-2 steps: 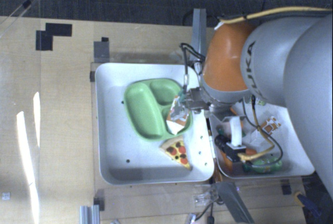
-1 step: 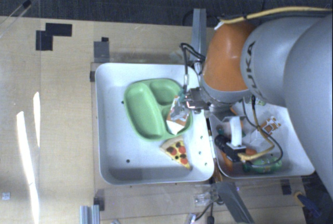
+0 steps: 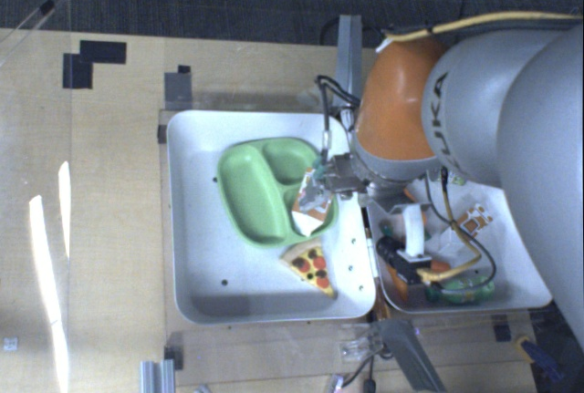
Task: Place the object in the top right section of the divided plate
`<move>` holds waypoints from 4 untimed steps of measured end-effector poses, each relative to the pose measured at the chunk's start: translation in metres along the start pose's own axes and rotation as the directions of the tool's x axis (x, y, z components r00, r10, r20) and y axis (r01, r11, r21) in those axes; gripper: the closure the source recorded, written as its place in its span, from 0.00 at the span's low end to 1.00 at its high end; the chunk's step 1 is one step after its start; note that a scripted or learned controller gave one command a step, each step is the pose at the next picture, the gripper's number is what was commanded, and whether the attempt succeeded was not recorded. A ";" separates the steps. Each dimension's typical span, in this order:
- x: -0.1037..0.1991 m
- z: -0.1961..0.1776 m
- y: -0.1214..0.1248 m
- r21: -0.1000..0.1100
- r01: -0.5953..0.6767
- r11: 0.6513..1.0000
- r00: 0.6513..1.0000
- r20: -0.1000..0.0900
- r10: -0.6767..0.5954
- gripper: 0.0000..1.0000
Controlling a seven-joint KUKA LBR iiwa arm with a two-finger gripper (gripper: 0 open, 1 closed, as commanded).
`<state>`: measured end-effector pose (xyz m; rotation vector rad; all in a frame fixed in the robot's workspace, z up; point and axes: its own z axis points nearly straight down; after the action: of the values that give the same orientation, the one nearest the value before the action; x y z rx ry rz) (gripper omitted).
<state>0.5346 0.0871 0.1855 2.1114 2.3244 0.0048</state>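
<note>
You see the gripper (image 3: 315, 191) at the green divided plate's (image 3: 260, 200) three o'clock edge; its grip can't be told.

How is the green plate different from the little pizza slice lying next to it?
The green divided plate is far bigger than the pizza slice. The plate is plain green with rounded sections; the slice is a yellow-orange triangle with dark and red dots. Both lie in the left white bin.

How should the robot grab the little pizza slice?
From straight above. The pizza slice lies flat on the left bin's floor, beside the green plate. I'd close the pincer across its narrower pointed end, clear of the plate's rim.
</note>
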 end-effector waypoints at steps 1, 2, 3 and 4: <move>0.000 0.000 0.000 0.000 0.000 1.000 1.000 0.000 0.000 0.00; 0.000 0.000 0.000 0.000 0.000 1.000 1.000 0.000 0.000 0.00; 0.000 0.000 0.000 0.000 0.000 1.000 1.000 0.000 0.000 0.00; 0.000 0.000 0.000 0.000 0.000 1.000 1.000 0.000 0.000 0.00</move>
<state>0.5346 0.0871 0.1855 2.1114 2.3244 0.0048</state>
